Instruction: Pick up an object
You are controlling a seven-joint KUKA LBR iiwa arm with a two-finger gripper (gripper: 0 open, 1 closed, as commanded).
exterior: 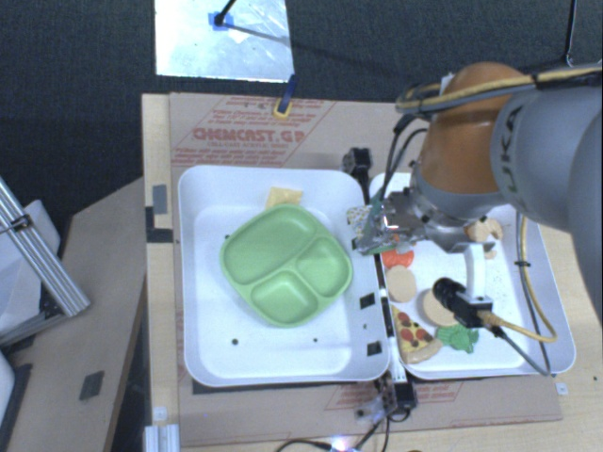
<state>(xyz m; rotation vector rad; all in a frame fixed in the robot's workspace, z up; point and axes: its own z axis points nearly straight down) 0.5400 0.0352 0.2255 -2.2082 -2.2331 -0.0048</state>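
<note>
At the left wall of the right shallow white bin (490,367), low over a small red toy piece (399,258): grey two-finger gripper (380,234), open or closed impossible to tell beneath the wrist. Crowded by a tan round disc (402,284) just beside. Likely risks: clipping the wall, nudging the piece aside, closing on nothing.

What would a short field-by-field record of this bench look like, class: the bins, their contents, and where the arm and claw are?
left bin: holds a green divided plate and a small yellow piece by its far rim
right bin: toy foods, including a pizza slice, a green leafy piece, two tan rounds
arm: reaches in from the right, over the right bin
claw: low at the divide between the bins
claw state: cannot tell
</note>
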